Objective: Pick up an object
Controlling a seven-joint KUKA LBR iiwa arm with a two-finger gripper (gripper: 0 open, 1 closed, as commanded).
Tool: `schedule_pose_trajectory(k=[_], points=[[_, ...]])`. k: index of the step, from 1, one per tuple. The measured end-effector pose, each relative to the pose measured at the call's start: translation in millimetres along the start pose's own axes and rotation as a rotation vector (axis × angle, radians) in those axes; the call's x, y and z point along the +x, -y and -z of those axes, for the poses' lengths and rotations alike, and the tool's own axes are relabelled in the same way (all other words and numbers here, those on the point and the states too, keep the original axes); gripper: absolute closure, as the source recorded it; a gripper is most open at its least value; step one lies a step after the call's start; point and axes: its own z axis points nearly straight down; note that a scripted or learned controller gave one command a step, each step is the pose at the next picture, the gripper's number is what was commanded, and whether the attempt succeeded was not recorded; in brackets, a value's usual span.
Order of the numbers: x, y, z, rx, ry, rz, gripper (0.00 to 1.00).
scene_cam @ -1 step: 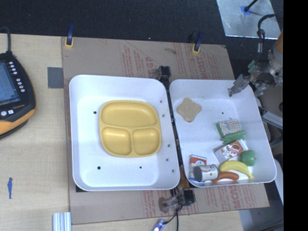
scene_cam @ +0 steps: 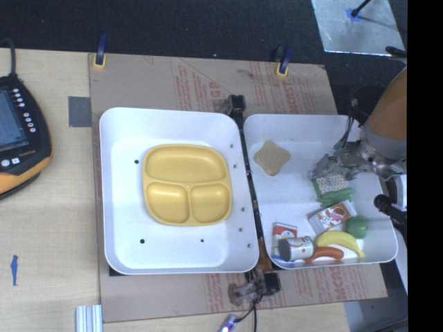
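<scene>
The worktop (scene_cam: 55,254) carried brown cardboard and two white bins. The left bin (scene_cam: 118,247) held a yellow divided plate (scene_cam: 187,184). The right bin (scene_cam: 297,126) held the candidates: a tan slice (scene_cam: 271,158), a banana (scene_cam: 340,241), a small green packet (scene_cam: 331,182) and others. The gripper (scene_cam: 339,163) hung low over that packet; whether it had closed on anything could not be told. By that showing, the pick was not yet done.

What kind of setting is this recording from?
Probably a robotics lab bench: a teach pendant lies on the table, cardboard is clamped under two white bins, and the gripper reaches over toy food.
</scene>
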Motion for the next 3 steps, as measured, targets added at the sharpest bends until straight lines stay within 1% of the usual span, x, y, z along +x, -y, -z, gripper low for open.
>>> schedule_pose_trajectory(k=[1,2,3], points=[[28,40,0,-0.001,0.0,0.0,0.0],[0,-32,1,-0.004,-0.001,-0.001,0.0],[34,31,0,-0.001,0.0,0.0,0.0]])
